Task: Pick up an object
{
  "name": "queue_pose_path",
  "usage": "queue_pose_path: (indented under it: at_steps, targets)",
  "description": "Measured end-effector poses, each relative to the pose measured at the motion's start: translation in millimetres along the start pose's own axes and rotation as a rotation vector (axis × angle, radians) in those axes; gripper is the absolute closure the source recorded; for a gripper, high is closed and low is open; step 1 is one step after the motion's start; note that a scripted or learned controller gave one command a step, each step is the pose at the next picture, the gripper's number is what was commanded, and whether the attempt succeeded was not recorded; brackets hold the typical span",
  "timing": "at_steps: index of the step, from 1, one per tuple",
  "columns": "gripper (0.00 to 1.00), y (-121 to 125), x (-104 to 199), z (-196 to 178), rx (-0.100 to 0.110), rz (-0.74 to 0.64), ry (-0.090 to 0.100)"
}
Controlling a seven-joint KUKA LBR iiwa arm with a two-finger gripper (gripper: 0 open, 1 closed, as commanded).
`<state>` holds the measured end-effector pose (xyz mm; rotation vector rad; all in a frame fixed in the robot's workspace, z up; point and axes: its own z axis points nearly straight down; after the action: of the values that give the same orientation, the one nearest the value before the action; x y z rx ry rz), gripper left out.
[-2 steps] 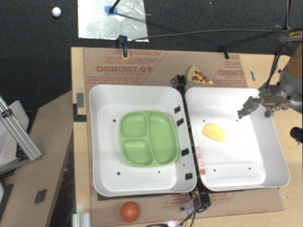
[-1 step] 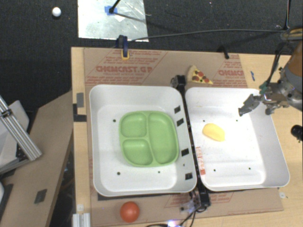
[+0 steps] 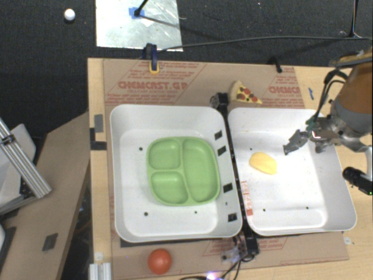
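The gripper hangs above the right bin; whether it is wide or narrow, I cannot tell. A yellow object lies on that bin's floor, left of it, apart.

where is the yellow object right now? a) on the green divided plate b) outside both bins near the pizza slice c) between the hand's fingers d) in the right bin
d: the yellow object lies on the floor of the right bin, apart from the hand, while the green divided plate sits in the left bin.
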<state>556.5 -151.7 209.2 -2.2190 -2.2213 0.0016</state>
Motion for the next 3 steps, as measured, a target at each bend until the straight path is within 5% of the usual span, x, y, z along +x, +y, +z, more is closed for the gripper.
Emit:
queue_pose_path:
  at_steps: [2,3]
  targets:
    - [0.0,1,0,86,-0.001,0.0,0.0]
    - [1.0,2,0,73,-0.005,0.0,-0.002]
